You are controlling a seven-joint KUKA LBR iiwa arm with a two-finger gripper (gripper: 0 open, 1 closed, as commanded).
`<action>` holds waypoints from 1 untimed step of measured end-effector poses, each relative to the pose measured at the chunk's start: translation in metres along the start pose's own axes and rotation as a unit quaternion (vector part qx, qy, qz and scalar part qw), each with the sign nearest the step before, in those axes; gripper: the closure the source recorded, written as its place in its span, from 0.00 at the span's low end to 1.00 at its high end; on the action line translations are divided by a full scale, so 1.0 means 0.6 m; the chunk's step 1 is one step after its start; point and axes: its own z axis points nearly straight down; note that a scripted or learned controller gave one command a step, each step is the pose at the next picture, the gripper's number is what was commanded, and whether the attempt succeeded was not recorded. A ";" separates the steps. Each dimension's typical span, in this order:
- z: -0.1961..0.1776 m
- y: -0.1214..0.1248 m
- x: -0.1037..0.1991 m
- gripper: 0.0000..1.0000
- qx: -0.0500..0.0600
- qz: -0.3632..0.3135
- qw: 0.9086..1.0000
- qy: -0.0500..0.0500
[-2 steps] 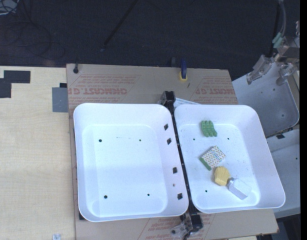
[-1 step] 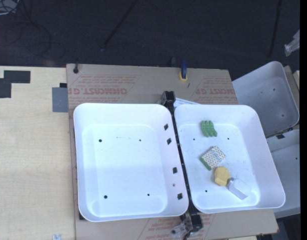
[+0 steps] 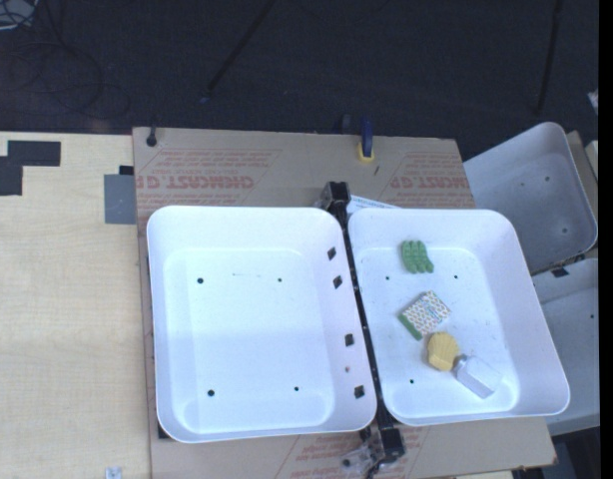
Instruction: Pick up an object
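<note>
The task looks to be at its very beginning, because all the things that could be picked lie at rest in the right bin and nothing is lifted. There are four small things in it. A green ridged piece lies alone in the upper part of this bin, well apart from the others. Lower, near the middle, there is a flat square pad with a fine checked pattern and a green edge, turned like a diamond. Just below it is a round yellow lump, and a pale block touches this lump, or nearly touches it, on the side toward the bin's lower right corner. The left bin stands just beside the right one, joined to it by a row of dark clips, and both rest on a brown board on the surface. Whether the claw is open or closed I cannot tell from this picture. In my judgement everything is left to do: to choose one thing, to come down over it, to close on it and to raise it. The green piece seems the easiest choice, since it has free room around it, while the yellow lump and the pale block are so close together that a grip on one may push the other.
</note>
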 end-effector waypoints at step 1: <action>-0.037 0.000 0.131 1.00 -0.002 -0.001 1.000 0.001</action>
